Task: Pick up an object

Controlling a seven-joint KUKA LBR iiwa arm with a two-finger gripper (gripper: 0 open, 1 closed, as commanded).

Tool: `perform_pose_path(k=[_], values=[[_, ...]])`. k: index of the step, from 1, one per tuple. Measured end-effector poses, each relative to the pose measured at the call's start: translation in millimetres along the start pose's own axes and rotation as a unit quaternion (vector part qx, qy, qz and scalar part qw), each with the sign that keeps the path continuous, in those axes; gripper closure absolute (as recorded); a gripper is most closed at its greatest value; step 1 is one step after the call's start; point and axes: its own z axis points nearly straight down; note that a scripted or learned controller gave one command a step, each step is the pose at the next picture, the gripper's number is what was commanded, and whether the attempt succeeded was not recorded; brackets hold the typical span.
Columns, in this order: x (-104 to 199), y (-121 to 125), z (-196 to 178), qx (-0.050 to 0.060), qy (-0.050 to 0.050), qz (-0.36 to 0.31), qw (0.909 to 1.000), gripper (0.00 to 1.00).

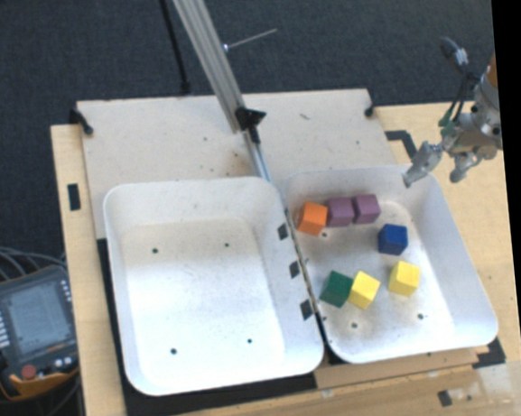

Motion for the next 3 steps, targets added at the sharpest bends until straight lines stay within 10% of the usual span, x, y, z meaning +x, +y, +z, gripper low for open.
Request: perform_pose_path(k=[1, 3], values=[[-0.3, -0.1, -0.1, 0.0, -0.001, -0.001, 1.0, 0.0], [7.0, -6.9, 121.6, 0.003, 0.001, 0.002, 1.0, 0.0]])
